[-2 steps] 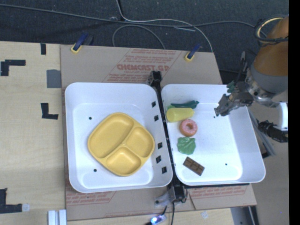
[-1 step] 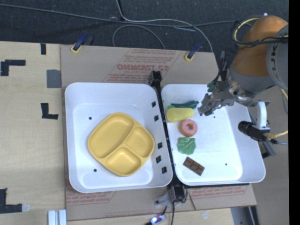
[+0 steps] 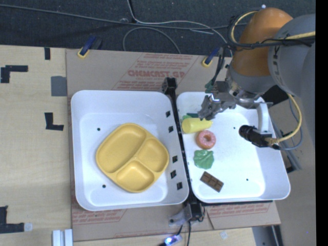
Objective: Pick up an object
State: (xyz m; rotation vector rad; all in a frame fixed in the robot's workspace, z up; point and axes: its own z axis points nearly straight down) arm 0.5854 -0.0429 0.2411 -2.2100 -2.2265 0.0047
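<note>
Two white bins sit side by side on the bench, and the gripper (image 3: 207, 109) hangs low at about eleven o'clock in the right bin (image 3: 256, 158), directly over the right-hand end of a yellow block (image 3: 195, 123). Whether its jaws are spread or pressed together cannot be told from this slanted overhead view; nothing visibly sits between them.

Four loose objects lie in a column down the bin's left side: the yellow block at the top, a pink doughnut (image 3: 206, 139) just beside it toward five o'clock, a green leafy piece (image 3: 203, 159) below that, and a brown chocolate bar (image 3: 211, 181) nearest six o'clock. The left bin (image 3: 82, 137) holds a yellow divided plate (image 3: 132, 157).

The yellow block looks the likeliest target, and its position invites trouble. It lies close against the dividing wall (image 3: 180, 137) between the bins, so a finger descending on that side may strike the rim instead of clearing it. A grasp taken at one end, off the block's middle, may let it pivot and slip free on the lift. The doughnut lies near enough that a spread finger could nudge it or catch it alongside the block.
</note>
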